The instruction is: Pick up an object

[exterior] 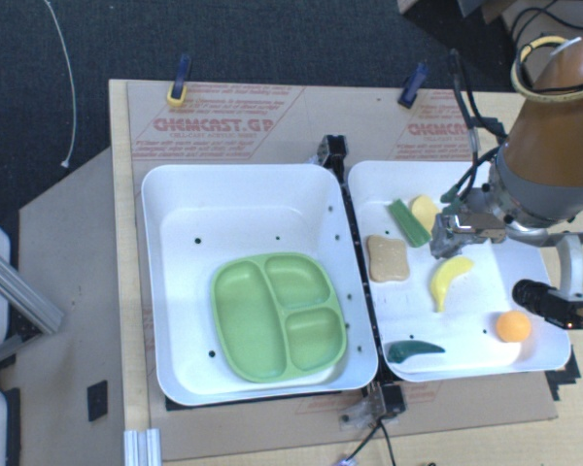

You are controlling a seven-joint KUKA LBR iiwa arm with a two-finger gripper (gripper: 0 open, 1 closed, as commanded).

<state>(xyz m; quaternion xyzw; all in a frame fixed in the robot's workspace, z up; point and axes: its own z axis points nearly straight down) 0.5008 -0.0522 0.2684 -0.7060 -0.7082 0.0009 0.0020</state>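
The gripper [454, 233] hangs just above the banana [448, 278] in the right bin [554, 357]; jaws state unclear. Approach step; next it must descend and close.

A single fixed camera looks down at a slant from above the tabletop [272, 115], far enough to take in both white bins [165, 221] at frame centre, dark floor [175, 17] across the top.
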